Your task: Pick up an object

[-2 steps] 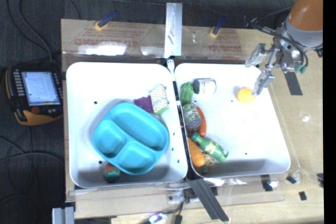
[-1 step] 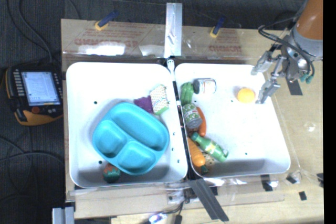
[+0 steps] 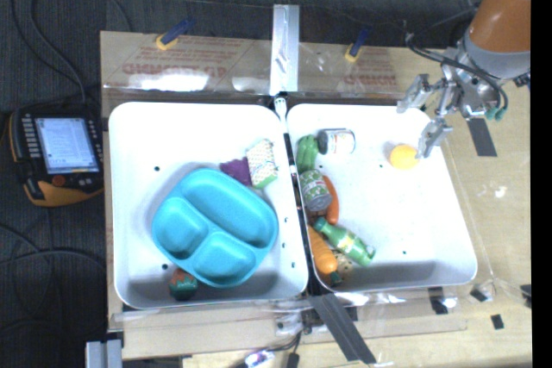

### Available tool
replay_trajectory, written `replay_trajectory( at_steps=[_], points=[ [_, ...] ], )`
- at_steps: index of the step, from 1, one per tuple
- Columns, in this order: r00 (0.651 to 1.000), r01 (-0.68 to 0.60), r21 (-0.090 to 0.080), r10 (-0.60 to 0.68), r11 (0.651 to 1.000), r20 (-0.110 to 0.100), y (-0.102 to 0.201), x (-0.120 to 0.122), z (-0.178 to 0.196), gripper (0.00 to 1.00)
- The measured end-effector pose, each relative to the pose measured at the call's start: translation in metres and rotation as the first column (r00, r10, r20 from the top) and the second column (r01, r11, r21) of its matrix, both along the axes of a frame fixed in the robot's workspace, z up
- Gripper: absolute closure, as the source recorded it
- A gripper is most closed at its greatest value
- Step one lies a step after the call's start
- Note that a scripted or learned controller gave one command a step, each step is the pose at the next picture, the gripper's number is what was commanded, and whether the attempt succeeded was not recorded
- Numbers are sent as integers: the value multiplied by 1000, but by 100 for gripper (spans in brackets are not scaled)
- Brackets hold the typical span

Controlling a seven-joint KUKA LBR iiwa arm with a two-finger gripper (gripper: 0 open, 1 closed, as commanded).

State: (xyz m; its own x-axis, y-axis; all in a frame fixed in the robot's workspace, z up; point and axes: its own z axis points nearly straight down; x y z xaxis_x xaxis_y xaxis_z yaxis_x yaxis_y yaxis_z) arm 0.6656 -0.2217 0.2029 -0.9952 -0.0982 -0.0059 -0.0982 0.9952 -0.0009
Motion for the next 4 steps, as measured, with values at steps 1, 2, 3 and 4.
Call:
replay_trajectory(
  at_steps=[1, 2, 3, 4],
  points=[
    [957, 292, 3, -292, 956, -1, 5, 4, -7, 0],
    [957, 291, 6, -291, 957, 5, 7, 6, 4, 100],
    [997, 72, 0, -72, 997, -4, 44, -44, -13, 100],
    [946, -325, 3, 325, 946, -4, 154, -120, 2, 100]
  ],
)
